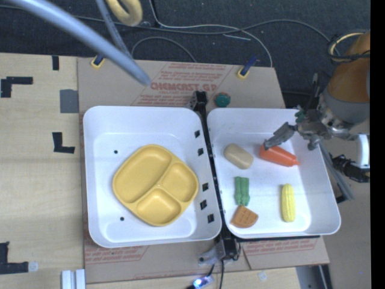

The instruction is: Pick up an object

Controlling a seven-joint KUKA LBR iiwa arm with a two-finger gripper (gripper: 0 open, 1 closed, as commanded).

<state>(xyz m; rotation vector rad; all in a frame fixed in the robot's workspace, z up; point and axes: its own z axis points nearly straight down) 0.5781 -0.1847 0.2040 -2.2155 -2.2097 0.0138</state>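
The right bin holds an orange carrot, a tan bread-like piece, a green vegetable, a yellow corn cob and a brown waffle-like piece. My gripper hangs over the bin's upper right part, just above the carrot's left end. Whether it touches the carrot cannot be made out. The arm with its orange band enters from the right.
The left bin holds a yellow divided plate. A small teal object lies on the cardboard behind the bins. Cables run across the dark area at the back, and a grey pole crosses the upper left.
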